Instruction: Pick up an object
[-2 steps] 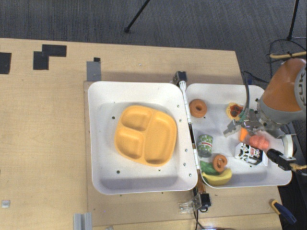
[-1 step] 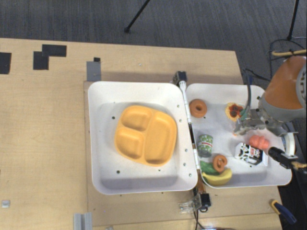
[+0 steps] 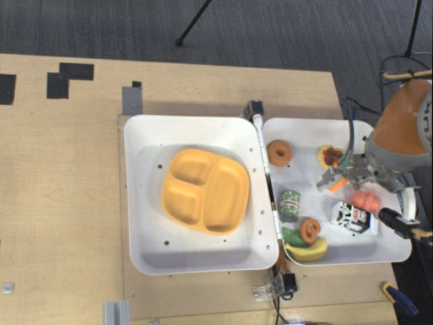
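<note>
Bench (image 3: 61,202): I saw pale wood, with black tape patches (image 3: 67,78) near its far left.
Floor (image 3: 135,12): I saw dark grey carpet beyond my bench.
Stand leg (image 3: 201,12): thin and black, it slanted across that carpet.

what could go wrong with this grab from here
1. The right bin is crowded: the pink object touches the black-and-white item, so the gripper may nudge or catch both.
2. The gripper hangs between the small orange item and the pink object, so it may close on nothing.
3. The green can stands upright and could tip if bumped.
</note>
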